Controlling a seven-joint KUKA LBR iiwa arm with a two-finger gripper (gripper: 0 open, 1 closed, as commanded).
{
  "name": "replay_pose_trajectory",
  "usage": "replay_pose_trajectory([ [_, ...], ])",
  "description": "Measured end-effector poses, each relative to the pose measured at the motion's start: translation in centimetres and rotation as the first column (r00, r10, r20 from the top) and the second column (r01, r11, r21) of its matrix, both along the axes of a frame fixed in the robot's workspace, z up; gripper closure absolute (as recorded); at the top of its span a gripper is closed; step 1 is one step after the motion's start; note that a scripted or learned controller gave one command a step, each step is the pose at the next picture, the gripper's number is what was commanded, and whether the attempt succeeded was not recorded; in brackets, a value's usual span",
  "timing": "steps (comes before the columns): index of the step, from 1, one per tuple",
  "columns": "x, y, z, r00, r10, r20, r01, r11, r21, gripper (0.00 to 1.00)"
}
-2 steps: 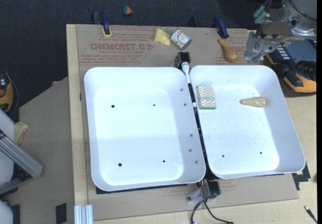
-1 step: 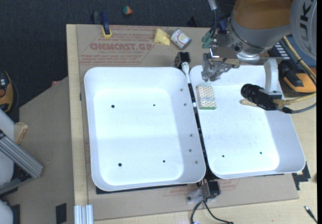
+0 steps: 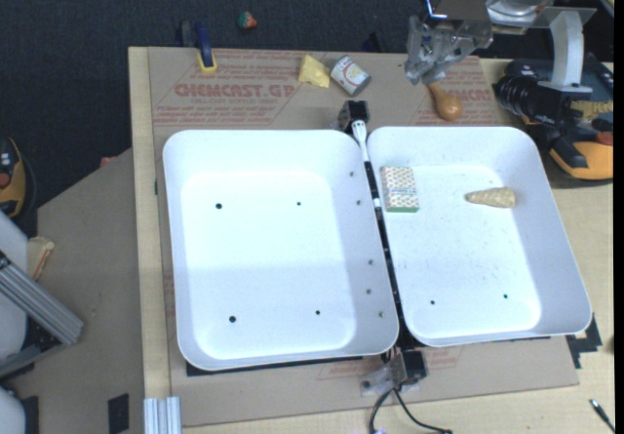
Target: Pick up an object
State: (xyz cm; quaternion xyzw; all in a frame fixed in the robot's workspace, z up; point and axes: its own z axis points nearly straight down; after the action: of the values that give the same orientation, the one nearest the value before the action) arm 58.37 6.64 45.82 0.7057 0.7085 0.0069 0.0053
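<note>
In the right bin (image 3: 507,310) lie two things: a small patterned rectangular pad with a green edge (image 3: 399,188) near the bin's left wall, and a tan, bread-like lump (image 3: 490,197) toward its right side. My gripper (image 3: 429,66) hangs high above the bench behind the right bin's far edge, well apart from both. Nothing shows between its fingers.
The left bin (image 3: 195,227) stands beside the right one. On the cardboard behind the bins lie a yellow wedge (image 3: 314,72), a small white box (image 3: 349,75), a brown pear-shaped thing (image 3: 447,103) and a blue-yellow clamp (image 3: 205,47). Black and yellow gear (image 3: 556,105) sits at the far right.
</note>
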Motion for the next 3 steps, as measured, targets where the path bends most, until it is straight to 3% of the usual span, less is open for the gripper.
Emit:
replay_pose_trajectory([
  [1,-4.6,3.7,-5.5,1.000,0.001,-0.025,-0.001,1.000,-0.002,1.00],
  [2,-9.7,8.9,-7.6,1.000,0.004,-0.024,-0.004,1.000,-0.002,1.00],
  [3,-9.4,14.2,-17.9,1.000,0.001,-0.031,-0.001,1.000,-0.005,1.00],
])
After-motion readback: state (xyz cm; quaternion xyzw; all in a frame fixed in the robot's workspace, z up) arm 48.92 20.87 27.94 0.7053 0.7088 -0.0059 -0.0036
